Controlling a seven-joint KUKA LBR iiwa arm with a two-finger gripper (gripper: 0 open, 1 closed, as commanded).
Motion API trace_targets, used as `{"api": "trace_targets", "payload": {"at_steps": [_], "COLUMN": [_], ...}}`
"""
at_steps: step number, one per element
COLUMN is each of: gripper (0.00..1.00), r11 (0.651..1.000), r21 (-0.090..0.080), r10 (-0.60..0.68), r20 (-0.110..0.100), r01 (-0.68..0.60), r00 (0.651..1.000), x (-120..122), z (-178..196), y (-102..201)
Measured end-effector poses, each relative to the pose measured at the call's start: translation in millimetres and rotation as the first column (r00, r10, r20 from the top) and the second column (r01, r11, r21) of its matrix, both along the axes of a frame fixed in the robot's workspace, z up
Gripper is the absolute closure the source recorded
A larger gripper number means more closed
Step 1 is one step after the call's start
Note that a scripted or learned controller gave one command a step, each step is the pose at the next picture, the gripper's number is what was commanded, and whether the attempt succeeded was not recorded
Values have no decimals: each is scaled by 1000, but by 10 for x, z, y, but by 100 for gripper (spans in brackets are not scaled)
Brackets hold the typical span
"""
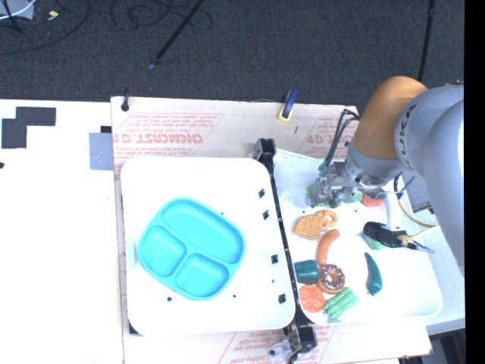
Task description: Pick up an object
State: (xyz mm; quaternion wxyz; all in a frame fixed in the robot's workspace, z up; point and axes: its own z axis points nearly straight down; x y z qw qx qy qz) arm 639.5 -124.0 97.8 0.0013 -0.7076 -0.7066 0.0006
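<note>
We see two white bins side by side on the worktop [53, 264], with a printed cardboard sheet [174, 131] under them. The left bin [197, 174] holds a turquoise divided plate [191, 247], lying flat near its middle. The grey arm [413, 139] reaches in from the right, and its claw [328, 195] is low over the far part of the right bin [413, 290]. Just nearer to us than the claw lies a waffle [314, 224], and beside that a sausage [327, 246]. Nearer still we find a teal block [307, 271], a doughnut [332, 278], an orange slice [311, 299] and a green vegetable [342, 302], all crowded together. A teal pepper [373, 274] lies apart, to their right.
</note>
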Motion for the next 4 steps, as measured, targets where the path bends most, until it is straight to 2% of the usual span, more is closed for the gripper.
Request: {"api": "trace_targets", "payload": {"at_steps": [1,2,3,4], "gripper": [100,100,100,100], "r11": [1000,1000,1000,1000], "r21": [0,-1,0,1], "r10": [2,2,3,4], "r20": [4,5,3,-2], "r01": [-2,-2,-3,-4], "r00": [1000,1000,1000,1000], "x": [-50,24,27,-80], "z": [580,1083,1310,1223], "y": [65,136,129,624]}}
